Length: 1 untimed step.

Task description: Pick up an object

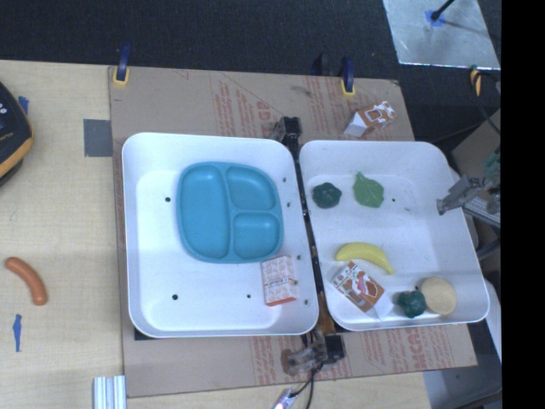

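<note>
Banana point(364, 256) well left of hand point(460, 196)

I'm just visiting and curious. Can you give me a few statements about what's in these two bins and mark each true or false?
1. The blue tray lies in the left bin. True.
2. The banana lies in the left bin. False: it is in the right bin.
3. The sausage lies on the bench outside both bins. True.
4. The gripper holds the banana. False: the gripper is at the right bin's right edge, apart from it.
</note>
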Each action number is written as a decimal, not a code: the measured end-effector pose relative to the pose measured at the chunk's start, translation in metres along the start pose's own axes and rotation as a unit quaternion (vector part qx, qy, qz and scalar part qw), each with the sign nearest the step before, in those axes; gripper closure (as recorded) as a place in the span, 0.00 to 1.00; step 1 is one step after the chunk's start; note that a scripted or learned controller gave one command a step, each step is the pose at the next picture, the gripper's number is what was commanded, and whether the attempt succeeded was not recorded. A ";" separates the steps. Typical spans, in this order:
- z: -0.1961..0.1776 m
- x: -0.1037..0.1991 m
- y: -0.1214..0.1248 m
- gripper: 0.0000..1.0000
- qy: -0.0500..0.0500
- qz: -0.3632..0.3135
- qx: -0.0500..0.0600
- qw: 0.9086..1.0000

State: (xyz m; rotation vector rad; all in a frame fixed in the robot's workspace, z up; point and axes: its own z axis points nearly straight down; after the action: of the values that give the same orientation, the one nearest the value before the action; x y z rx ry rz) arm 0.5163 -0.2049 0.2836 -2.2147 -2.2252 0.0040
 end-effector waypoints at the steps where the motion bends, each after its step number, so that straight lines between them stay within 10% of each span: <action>1: 0.182 0.016 0.036 0.00 0.000 -0.001 0.001 1.000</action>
State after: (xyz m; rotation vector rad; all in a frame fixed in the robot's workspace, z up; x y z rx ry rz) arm 0.5521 -0.1887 0.1016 -2.2107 -2.2257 0.0064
